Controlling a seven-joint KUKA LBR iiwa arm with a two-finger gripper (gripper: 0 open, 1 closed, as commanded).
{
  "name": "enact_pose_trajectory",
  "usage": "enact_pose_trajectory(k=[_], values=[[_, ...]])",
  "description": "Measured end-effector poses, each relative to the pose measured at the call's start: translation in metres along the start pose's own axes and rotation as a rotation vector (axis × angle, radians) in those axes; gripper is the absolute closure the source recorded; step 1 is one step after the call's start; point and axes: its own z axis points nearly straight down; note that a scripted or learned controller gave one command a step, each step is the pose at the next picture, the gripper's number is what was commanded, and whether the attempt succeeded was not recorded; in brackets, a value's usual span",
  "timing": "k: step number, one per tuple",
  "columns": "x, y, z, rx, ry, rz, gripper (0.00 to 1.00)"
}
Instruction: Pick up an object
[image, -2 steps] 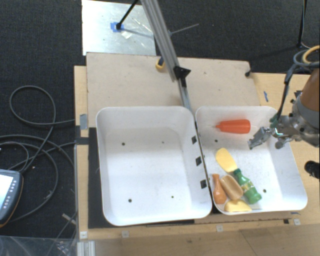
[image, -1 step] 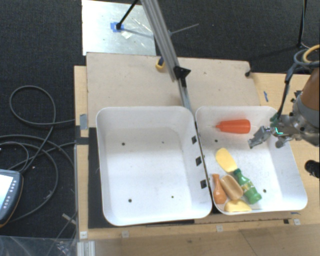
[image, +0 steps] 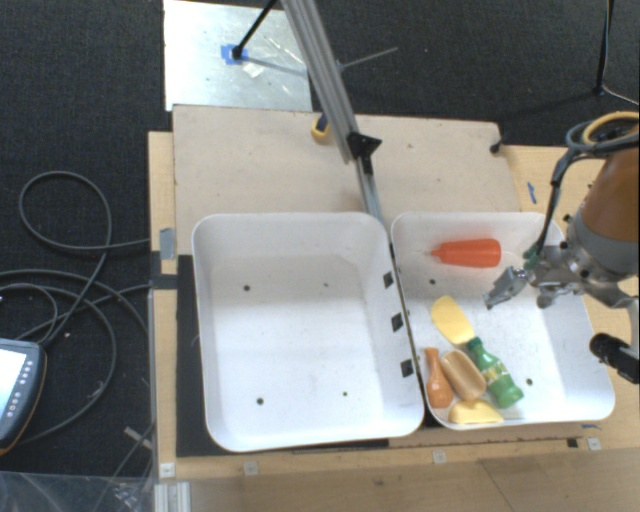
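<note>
The right bin (image: 560, 330) holds several toy foods. An orange-red bottle-shaped piece (image: 468, 253) lies near its back wall. A yellow piece (image: 452, 320) lies in the middle, with a green bottle (image: 494, 373), a tan hot-dog bun (image: 463, 374), an orange carrot-like piece (image: 437, 377) and a yellow wedge (image: 475, 411) clustered at the front. My gripper (image: 505, 288) hangs over the right bin, to the right of the yellow piece and below the orange-red piece. Nothing shows between its fingers.
The left bin (image: 290, 330) sits beside the right one, sharing a wall with black clips. A grey pole (image: 335, 90) slants across the back of the bench. Cables and a pendant (image: 15, 385) lie on the floor at left.
</note>
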Motion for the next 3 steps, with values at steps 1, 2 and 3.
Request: enact_pose_trajectory(k=[1, 2, 3], values=[[0.004, 0.01, 0.054, 0.001, 0.0, 0.0, 0.0], [-0.001, 0.016, 0.099, 0.0, 0.0, 0.0, 0.0], [-0.002, 0.017, 0.086, -0.005, -0.001, -0.001, 1.0]])
